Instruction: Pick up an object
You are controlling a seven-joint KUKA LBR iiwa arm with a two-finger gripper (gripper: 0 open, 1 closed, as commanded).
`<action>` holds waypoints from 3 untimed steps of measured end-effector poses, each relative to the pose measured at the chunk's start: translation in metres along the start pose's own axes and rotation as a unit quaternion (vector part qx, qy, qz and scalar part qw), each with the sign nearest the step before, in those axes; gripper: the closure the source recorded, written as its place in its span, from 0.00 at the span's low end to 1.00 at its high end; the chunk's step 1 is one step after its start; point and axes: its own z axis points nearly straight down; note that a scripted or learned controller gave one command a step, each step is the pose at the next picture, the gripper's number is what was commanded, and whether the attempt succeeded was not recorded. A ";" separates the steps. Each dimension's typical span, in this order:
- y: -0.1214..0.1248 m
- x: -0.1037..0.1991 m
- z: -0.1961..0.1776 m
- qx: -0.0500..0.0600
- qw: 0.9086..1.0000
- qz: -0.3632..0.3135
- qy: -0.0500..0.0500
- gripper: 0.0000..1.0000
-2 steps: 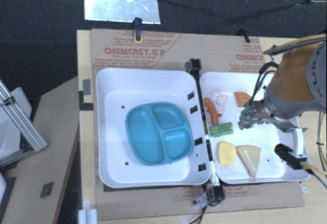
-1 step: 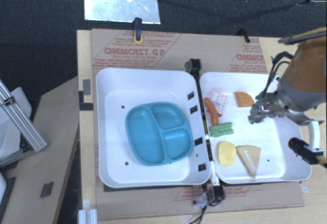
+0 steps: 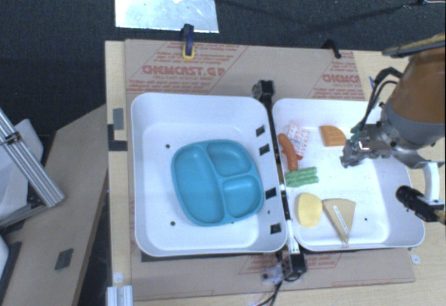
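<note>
Claw poised over the right bin's small items

The claw [image 3: 353, 153] hangs above the right bin [image 3: 397, 228] near the orange piece [image 3: 332, 135] (whether it is open or closed, I cannot tell); carrot [image 3: 289, 147], green beans [image 3: 301, 176], lemon [image 3: 309, 209] and cheese wedge [image 3: 339, 216] lie scattered, separately reachable; the blue tray [image 3: 216, 181] fills the left bin [image 3: 150, 123].
</note>
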 end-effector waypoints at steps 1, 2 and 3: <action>0.031 0.049 -0.003 -0.001 1.000 -0.003 0.001 1.00; 0.058 0.097 -0.002 0.000 1.000 -0.003 0.001 1.00; 0.070 0.139 -0.002 0.000 1.000 -0.003 0.001 1.00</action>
